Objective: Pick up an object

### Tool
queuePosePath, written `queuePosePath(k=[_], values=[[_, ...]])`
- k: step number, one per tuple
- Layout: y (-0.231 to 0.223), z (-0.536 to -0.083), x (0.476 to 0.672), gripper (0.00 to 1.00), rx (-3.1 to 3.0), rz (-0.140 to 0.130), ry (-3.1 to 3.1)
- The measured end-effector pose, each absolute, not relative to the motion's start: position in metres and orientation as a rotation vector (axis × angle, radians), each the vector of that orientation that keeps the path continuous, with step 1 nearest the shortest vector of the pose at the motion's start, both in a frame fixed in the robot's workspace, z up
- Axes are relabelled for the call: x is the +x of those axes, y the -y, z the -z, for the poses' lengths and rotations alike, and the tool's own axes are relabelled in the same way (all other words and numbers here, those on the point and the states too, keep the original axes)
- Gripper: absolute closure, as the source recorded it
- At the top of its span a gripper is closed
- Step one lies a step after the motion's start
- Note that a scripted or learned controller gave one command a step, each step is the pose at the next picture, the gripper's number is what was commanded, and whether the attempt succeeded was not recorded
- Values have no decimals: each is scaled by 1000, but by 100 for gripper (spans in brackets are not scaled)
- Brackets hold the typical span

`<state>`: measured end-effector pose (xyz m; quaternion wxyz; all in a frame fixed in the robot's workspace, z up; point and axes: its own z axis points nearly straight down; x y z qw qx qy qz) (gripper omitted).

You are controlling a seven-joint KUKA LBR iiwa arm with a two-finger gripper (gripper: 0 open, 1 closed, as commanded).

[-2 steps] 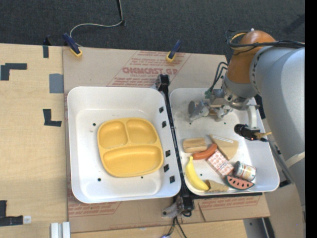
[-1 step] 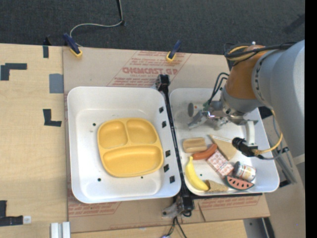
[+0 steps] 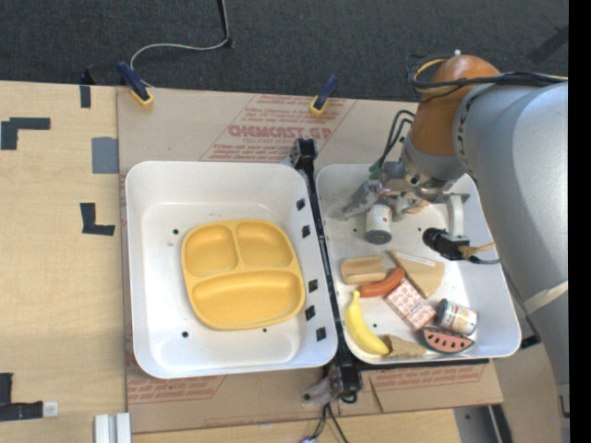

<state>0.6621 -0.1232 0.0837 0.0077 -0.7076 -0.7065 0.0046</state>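
Observation:
My gripper (image 3: pixel 371 203) hangs low over the back left part of the right bin (image 3: pixel 489 335), with the grey arm reaching in from the right. A small grey-white cylinder (image 3: pixel 377 226) sits right under it; whether they touch is unclear. In front of it lie a tan bun (image 3: pixel 362 269), a red sausage (image 3: pixel 380 285) and a pale cheese wedge (image 3: pixel 421 273). Nearer the front are a banana (image 3: pixel 363 327), a pink-and-white block (image 3: pixel 409 305), a small can (image 3: pixel 458 318) and a watermelon slice (image 3: pixel 448 341).
The left bin (image 3: pixel 152 247) holds a yellow divided plate (image 3: pixel 243 273). A black divider (image 3: pixel 314 238) runs between the two bins. Both bins rest on a cardboard sheet (image 3: pixel 231 132) held by blue-and-yellow clamps at its back edge.

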Motion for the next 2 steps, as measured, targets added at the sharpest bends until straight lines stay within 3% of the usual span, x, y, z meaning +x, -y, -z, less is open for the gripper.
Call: queuePosePath(k=[1,2], values=[[125,-94,662,100,-2215,-17,2212],[100,-197,603,100,-2219,1,2224]])
